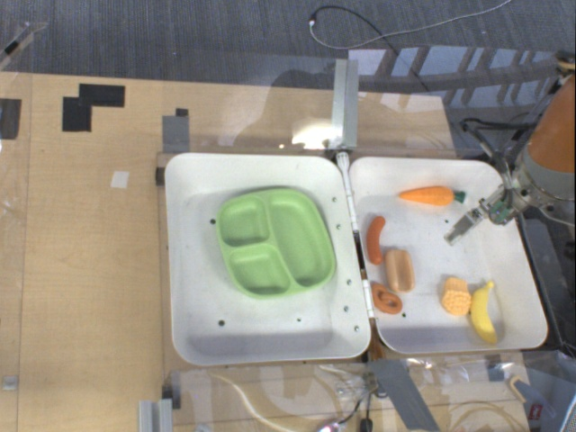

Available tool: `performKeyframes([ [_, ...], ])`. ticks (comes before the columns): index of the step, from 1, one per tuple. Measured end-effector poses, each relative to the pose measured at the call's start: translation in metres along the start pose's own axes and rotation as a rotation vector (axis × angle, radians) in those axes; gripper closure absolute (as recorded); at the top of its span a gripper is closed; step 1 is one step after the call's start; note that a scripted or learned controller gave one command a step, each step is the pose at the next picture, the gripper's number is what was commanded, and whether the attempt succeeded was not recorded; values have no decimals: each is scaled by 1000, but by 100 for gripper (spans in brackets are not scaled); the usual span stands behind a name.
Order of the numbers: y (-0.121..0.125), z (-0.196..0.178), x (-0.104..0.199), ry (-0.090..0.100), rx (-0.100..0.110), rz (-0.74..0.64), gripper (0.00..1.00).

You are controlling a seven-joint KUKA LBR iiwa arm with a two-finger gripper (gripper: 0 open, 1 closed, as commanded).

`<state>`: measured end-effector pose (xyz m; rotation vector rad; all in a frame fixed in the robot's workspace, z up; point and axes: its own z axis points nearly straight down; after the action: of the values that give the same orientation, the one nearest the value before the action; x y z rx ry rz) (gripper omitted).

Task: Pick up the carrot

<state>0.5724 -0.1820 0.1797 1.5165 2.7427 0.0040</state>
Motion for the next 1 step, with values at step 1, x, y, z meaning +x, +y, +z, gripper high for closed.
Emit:
performKeyframes([
  [1, 81, 92, -48, 7, 14, -54, 0],
])
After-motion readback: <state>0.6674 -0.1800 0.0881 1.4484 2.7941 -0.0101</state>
